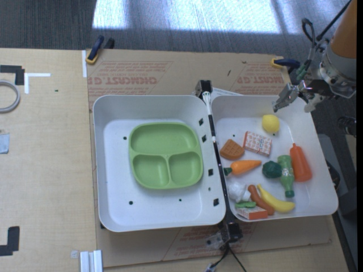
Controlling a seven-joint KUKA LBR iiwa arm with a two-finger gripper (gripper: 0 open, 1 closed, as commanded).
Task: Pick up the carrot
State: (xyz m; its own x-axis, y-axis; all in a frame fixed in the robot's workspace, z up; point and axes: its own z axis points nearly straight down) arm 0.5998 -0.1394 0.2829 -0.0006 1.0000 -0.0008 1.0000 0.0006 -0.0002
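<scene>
My gripper (296, 99) hovers with fingers spread and empty above the right bin's (317, 146) far corner, well apart from the carrot (245, 166).

The arm (343, 50) is cut off by the right edge, and the banana (276, 200) partly hides a sausage (258, 199).

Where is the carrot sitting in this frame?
The carrot lies in the right bin, near its left wall, just below the brown cookie-like piece and left of the dark green vegetable. The claw is above the bin's far edge.
</scene>
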